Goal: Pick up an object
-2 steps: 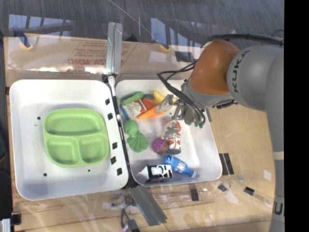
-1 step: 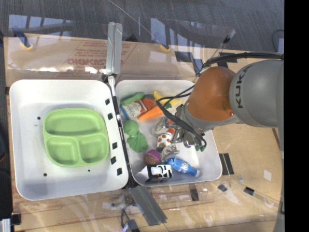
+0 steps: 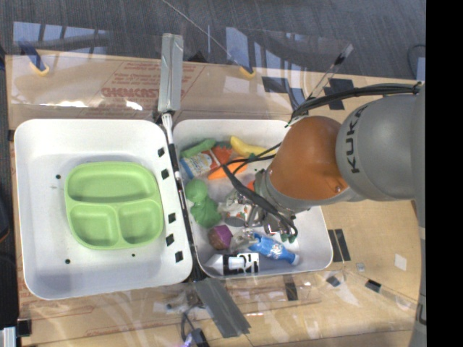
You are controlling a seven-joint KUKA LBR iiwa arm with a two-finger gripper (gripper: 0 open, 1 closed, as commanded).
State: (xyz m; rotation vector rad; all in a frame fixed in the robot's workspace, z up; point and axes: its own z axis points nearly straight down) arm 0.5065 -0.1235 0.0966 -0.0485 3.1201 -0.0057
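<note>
Camera view, from above at a slant. Landmark: the right bin [image 3: 312,246], the shallow white tray that holds the clutter; every place below is given relative to it.

My arm [image 3: 380,147] — grey, with an orange band [image 3: 307,168] above the wrist — enters from the right of the right bin and bends down over its middle. My gripper [image 3: 253,215] hangs low inside the right bin, just above the pile at its centre. The wrist and dark cables cover it, so I cannot tell how my jaws stand, nor whether anything lies between them.

Things inside the right bin:
- a yellow banana [image 3: 246,147] at the far wall, beside the orange band;
- an orange item [image 3: 221,172] just nearer than the banana, partly under a cable;
- a small packet [image 3: 197,165] with a green edge at the far left corner;
- two green lumps [image 3: 199,201] along the left wall, one touching the other;
- a purple ball [image 3: 220,236] nearer the front, just beside my gripper;
- a blue bottle [image 3: 275,250] lying on its side along the front wall;
- a black-and-white item [image 3: 240,264] at the front wall, touching the bottle's left end.

Left of the right bin, rim against rim, sits the left bin [image 3: 36,266] — it holds a green three-part plate [image 3: 113,204] at its middle. Both bins rest on the bench [image 3: 87,85], whose brown surface shows beyond the far walls.
</note>
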